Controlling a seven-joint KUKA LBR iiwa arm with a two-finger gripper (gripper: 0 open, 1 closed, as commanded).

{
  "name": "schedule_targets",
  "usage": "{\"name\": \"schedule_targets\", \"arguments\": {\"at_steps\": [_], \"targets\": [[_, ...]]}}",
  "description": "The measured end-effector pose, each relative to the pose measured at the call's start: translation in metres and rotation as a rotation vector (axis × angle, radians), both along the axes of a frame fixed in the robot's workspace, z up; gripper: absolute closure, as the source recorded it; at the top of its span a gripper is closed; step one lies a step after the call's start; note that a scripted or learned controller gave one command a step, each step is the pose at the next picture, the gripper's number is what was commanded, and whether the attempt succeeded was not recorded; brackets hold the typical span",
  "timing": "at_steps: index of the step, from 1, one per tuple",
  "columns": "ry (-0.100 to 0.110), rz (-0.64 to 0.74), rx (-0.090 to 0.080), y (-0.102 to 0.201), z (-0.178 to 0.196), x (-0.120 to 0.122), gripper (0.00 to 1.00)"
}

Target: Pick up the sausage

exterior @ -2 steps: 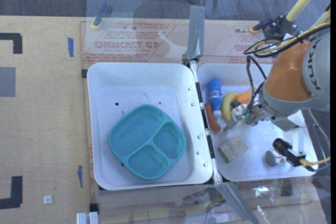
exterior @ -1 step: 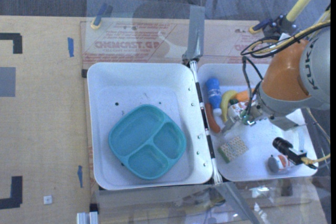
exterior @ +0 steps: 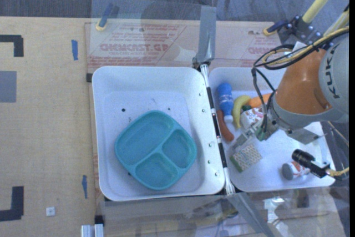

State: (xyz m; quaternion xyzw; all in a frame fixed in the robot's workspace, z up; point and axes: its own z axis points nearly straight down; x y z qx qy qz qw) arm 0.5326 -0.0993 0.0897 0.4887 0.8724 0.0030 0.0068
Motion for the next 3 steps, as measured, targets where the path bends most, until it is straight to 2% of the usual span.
{"name": "schedule_targets", "arguments": {"at_steps": [1, 2, 3], "targets": [[0.001, 0.164, -0.002, 0.001, 0.0, 0.001, 0.0], [0.052, -0.162, 0.001, -0.004, -0.003, 0.104, 0.0], [0.014, -0.178, 0.001, -0.037, 0.103, 0.133, 0.0]]}}
